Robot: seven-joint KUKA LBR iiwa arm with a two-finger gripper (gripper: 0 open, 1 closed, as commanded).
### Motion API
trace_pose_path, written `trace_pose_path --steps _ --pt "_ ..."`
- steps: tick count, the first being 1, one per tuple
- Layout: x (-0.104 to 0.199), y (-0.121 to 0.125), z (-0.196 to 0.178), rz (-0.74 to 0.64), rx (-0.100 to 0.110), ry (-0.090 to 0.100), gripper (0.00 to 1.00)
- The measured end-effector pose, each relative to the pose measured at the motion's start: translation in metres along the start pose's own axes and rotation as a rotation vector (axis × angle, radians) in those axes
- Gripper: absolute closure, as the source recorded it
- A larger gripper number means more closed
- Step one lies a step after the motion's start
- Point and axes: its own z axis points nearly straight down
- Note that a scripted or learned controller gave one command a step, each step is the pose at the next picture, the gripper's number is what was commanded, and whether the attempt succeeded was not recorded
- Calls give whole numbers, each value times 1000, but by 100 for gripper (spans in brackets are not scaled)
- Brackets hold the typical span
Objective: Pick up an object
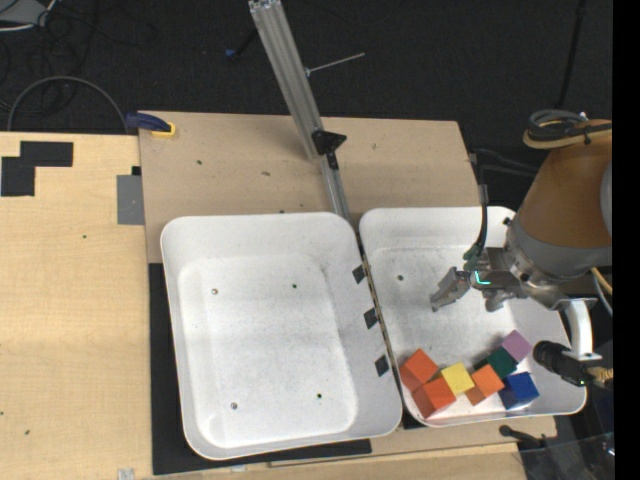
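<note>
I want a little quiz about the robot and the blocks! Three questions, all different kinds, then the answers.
1. True or false: the blocks lie in the right bin.
2. Which block lies nearest the divider between the bins? A) blue block B) red block C) purple block
3. Fill in: the gripper hovers over bare bin floor, and the yellow block sits between the red block and an ______ block.

Key: 1 true. 2 B, the red one sits at the left end of the cluster. 3 orange.
</note>
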Motion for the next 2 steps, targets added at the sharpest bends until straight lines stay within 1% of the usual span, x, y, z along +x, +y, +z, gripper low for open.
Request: trace_pose_path --steps 1,2 --pt "0 0 0 2 -1 0 0" --pt "-1 0 -10 7 0 0 100"
